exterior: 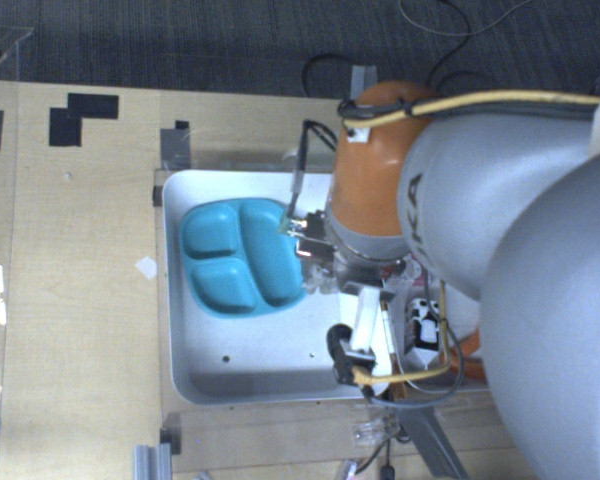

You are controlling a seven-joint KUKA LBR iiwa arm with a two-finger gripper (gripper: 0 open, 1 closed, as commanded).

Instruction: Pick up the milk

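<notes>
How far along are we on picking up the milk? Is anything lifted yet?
Done: the arm is over the bin, with its wrist low beside the blue divided plate. In hand: nothing I can confirm. A white-and-black item, possibly the milk, peeks out beside the wrist, but no grasp is visible. Left: a confirmed grasp and the lift.

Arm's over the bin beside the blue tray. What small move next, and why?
Probably raise the arm slightly and re-check: it hides much of the bin, and only a sliver of what looks like the milk, white with black marks, peeks out beside it.
</notes>
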